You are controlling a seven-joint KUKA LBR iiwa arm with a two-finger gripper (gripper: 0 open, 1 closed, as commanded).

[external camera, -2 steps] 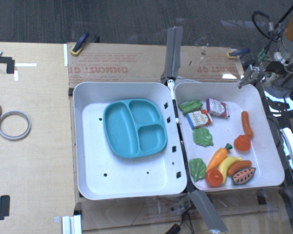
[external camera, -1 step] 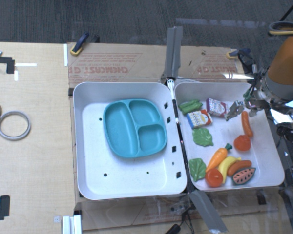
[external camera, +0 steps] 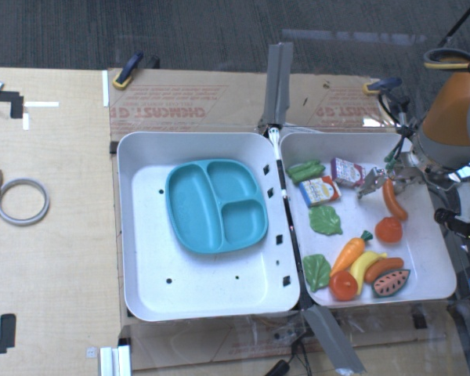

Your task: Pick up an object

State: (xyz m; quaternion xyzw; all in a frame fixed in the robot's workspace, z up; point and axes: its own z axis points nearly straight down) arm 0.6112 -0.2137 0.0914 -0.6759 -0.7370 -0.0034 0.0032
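The right bin holds several toy foods. Among them are a green pod, a small carton, a purple-and-white packet, a green leaf, an orange-red sausage and a red tomato. Toward the front lie a carrot, a banana, a watermelon slice and a second tomato. My gripper hangs low over the bin's back right part, between the packet and the sausage. I see nothing held in it.
The left bin carries a teal divided plate. A grey divider post rises at the back between the bins. A tape roll lies on the wooden bench at the far left. Cables hang at the right beside the arm.
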